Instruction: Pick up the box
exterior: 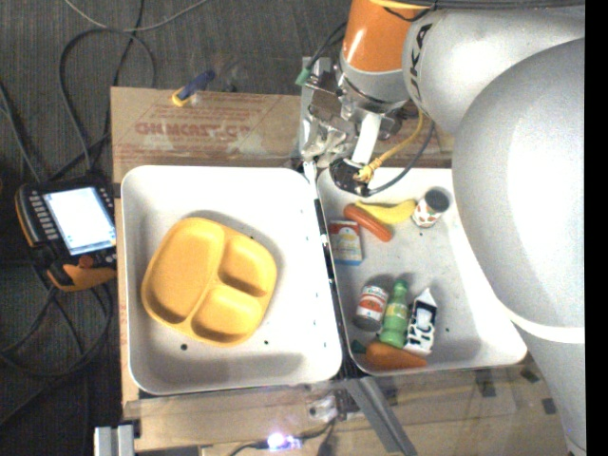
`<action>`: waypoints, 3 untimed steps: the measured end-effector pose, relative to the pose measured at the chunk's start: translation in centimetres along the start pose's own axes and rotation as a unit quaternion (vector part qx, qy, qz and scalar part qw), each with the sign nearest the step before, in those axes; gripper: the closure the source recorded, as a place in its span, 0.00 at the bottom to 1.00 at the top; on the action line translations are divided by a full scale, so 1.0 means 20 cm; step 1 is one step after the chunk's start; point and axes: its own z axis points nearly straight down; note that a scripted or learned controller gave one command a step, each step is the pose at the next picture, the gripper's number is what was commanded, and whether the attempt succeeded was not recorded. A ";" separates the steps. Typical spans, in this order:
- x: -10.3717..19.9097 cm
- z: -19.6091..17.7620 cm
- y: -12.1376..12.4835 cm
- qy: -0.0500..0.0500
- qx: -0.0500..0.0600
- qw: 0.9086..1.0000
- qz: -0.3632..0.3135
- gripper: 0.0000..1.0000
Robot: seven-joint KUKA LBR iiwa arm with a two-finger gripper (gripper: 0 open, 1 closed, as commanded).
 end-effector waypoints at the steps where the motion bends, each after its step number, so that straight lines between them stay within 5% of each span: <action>1: 0.61 -0.35 -0.24 -0.001 -0.001 0.999 -0.035 1.00; 2: 0.82 -0.85 -0.32 -0.002 -0.002 0.997 0.076 1.00; 3: 0.76 -0.01 -0.30 -0.002 -0.002 0.992 0.123 1.00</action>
